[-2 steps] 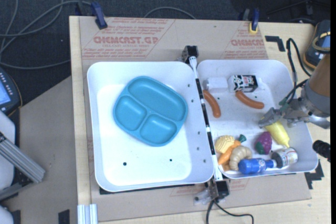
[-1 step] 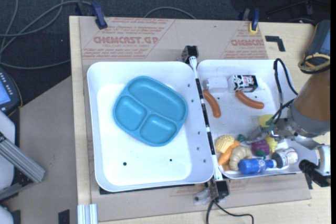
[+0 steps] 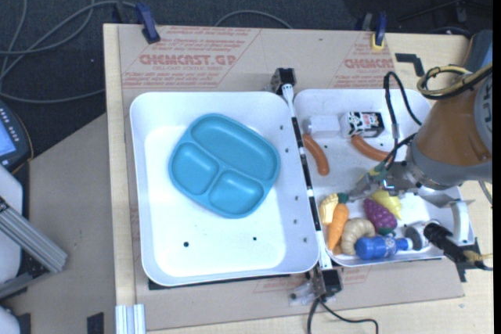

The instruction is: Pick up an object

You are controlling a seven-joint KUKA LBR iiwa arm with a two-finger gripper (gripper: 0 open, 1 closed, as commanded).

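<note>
Blue bottle (image 3: 379,247) lies just below the gripper (image 3: 376,185).

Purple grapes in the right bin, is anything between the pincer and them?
Nothing visible. The pincer hangs right above the purple grapes, beside a yellow piece. Carrot and blue bottle crowd close around.

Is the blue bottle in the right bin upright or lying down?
Lying down: the blue bottle rests on its side near the right bin's front edge.
</note>
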